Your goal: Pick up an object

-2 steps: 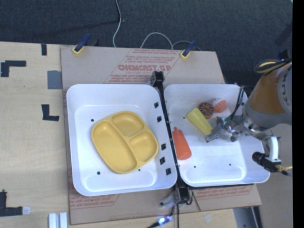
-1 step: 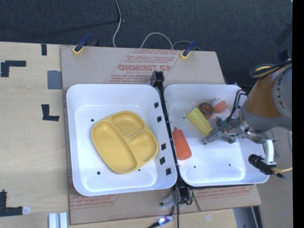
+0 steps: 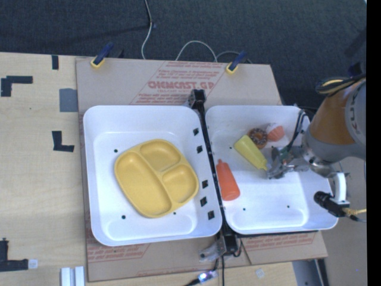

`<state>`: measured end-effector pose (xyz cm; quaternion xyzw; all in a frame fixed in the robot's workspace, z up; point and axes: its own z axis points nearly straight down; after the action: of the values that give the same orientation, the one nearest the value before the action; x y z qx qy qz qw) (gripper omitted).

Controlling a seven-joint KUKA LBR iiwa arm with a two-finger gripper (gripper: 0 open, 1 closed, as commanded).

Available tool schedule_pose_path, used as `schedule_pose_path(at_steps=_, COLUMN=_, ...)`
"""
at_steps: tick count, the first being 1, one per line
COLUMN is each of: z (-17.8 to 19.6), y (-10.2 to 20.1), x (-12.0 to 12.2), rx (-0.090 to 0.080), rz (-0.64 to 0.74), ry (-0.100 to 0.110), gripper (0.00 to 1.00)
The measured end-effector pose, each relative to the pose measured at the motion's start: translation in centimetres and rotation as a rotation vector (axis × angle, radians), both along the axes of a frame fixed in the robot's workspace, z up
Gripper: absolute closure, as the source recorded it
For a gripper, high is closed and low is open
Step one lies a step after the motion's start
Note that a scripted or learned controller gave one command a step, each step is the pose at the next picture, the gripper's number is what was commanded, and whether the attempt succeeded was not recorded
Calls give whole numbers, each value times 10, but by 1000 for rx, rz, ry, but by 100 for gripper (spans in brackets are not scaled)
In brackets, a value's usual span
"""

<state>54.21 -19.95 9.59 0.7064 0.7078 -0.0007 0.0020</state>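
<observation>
The arm (image 3: 336,127) reaches in over the right bin (image 3: 262,216). In the left bin (image 3: 95,159) lies a yellow divided plate (image 3: 156,176). Along the right bin's left wall rests an orange bottle-shaped toy (image 3: 227,180). A yellow block (image 3: 250,151) lies tilted mid-bin, beside a small brown-speckled ball (image 3: 258,136) and an orange piece (image 3: 275,132). The gripper (image 3: 277,164) sits low just beside the yellow block (its grip cannot be made out).

cardboard sheet (image 3: 178,85) under the two bins | red print at far edge, reads roughly "CHEMCAST GP" | smaller red lines around it too blurred to read | faint red print at near-left edge, illegible
</observation>
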Motion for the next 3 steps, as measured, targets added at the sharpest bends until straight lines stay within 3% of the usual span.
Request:
schedule_pose_path(at_steps=2, z=106, y=-1, x=-1, rx=1, rz=0, ry=-3, gripper=100)
schedule_pose_path(at_steps=3, z=108, y=0, x=-1, rx=4, rz=-1, ry=2, gripper=100)
